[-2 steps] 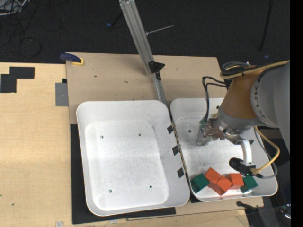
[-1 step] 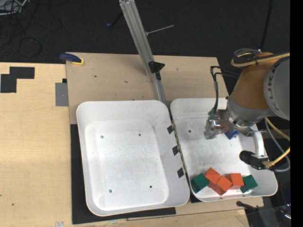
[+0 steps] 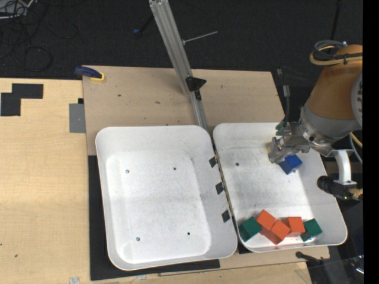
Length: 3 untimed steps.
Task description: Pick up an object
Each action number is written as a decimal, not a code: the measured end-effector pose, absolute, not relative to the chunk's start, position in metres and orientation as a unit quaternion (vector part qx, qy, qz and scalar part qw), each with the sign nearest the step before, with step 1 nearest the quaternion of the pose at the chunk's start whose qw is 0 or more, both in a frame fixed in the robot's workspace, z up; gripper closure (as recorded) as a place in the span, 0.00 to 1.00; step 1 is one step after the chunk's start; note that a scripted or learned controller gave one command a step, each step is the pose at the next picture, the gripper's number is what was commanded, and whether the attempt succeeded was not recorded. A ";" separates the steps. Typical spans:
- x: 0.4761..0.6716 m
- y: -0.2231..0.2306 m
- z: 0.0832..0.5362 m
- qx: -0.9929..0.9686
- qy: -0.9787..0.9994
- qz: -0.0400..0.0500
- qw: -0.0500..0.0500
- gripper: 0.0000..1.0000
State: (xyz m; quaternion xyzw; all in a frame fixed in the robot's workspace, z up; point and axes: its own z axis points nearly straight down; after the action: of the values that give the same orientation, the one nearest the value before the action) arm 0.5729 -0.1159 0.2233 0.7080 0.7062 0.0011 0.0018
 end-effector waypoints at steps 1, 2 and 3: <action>0.573 -0.118 0.240 0.707 0.707 0.000 0.000 1.00; 0.556 -0.066 0.234 0.706 0.708 -0.001 -0.003 1.00; 0.544 -0.020 0.238 0.706 0.709 -0.001 -0.003 1.00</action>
State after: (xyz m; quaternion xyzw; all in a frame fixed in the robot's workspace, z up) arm 0.5440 -0.0200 0.2382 0.7055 0.7087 -0.0005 -0.0025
